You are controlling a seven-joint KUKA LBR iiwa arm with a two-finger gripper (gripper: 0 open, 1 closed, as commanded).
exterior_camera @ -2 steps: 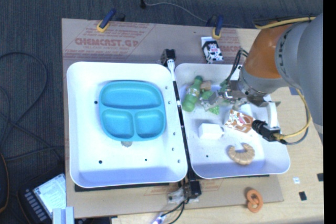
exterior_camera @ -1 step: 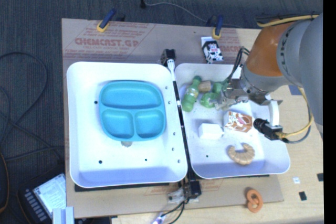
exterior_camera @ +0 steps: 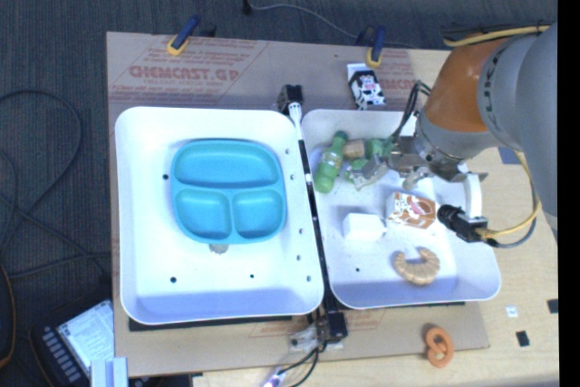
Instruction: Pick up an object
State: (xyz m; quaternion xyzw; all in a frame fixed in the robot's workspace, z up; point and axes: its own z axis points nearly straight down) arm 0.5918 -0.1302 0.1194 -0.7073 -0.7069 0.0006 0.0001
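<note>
My gripper (exterior_camera: 379,164) hangs low over the upper left part of the right bin (exterior_camera: 471,281), above a cluster of small items. In that cluster a green bottle (exterior_camera: 330,160) lies beside a brown-and-green piece (exterior_camera: 355,148) just left of the gripper. A white block (exterior_camera: 362,227), a red-and-white snack packet (exterior_camera: 412,210) and a croissant (exterior_camera: 417,266) lie lower in the same bin. I see nothing clearly held by the gripper.
The left bin (exterior_camera: 145,276) holds a blue three-compartment tray (exterior_camera: 227,190). A small cow figure (exterior_camera: 366,89) stands behind the right bin, and an orange pretzel-shaped piece (exterior_camera: 439,344) lies on the bench in front. Clamps (exterior_camera: 184,33) hold the board's back edge.
</note>
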